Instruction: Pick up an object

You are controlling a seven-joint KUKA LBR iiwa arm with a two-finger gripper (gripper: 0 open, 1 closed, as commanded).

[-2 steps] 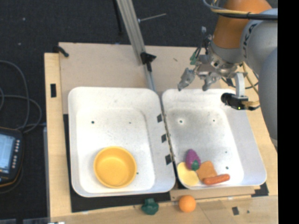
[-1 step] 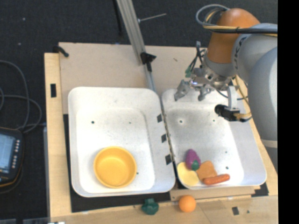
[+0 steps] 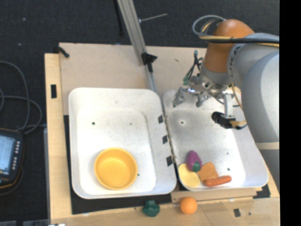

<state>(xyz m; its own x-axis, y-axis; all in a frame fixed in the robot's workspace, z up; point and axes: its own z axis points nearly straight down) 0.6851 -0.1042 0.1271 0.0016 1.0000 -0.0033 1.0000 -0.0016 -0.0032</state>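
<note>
My gripper point(image 3: 190, 98) hangs over the far end of the right bin point(image 3: 235, 145), its two fingers spread apart and open with nothing between them. Several small objects cluster at the near end of that bin, well away from the gripper: a purple piece point(image 3: 193, 160), an orange chunk point(image 3: 207, 171), a red-orange stick point(image 3: 217, 181) and a pale yellow piece point(image 3: 187, 177). A yellow bowl point(image 3: 115, 168) sits in the near part of the left bin point(image 3: 113, 112).
An orange ball point(image 3: 188, 205) and a small green object point(image 3: 151, 208) lie on the bench in front of the bins. A metal pole point(image 3: 136, 32) slants down to the ridge between the bins. A tablet point(image 3: 8, 157) lies off the bench at left.
</note>
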